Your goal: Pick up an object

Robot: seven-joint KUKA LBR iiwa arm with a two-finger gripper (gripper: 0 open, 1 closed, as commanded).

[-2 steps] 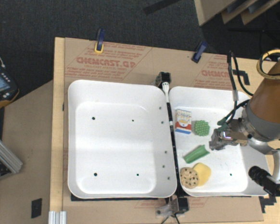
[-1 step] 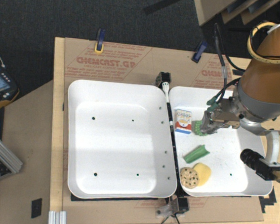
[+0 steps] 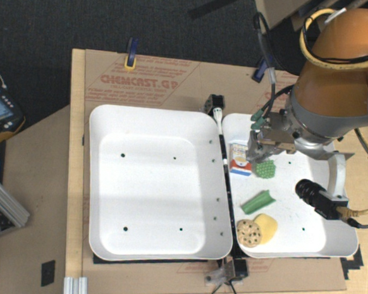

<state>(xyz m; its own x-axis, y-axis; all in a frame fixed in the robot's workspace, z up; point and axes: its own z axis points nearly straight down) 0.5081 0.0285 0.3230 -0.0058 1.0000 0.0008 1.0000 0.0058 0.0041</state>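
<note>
On the desk (image 3: 176, 79), the right bin (image 3: 329, 240) crowds a green ball (image 3: 266, 169) against a small carton (image 3: 239, 159); the gripper (image 3: 260, 149) hovers there, its state untellable, and could nudge either aside.

- Even, fairly bright overhead light is falling across the bench, leaving the dark floor around it looking nearly black.
- The left bin (image 3: 150, 178) is reading almost pure white, its floor washing out toward the middle, with a soft grey band shading along its far inner wall.
- The right bin (image 3: 335, 234) is showing short, soft shadows under its contents, and the arm (image 3: 342, 67) is darkening the bin's far end.
- A dull sheen is glowing on the arm's orange band.
- Fine detail is looking slightly soft and grainy throughout, and the print on the cardboard sheet (image 3: 138, 79) is barely staying legible.
</note>
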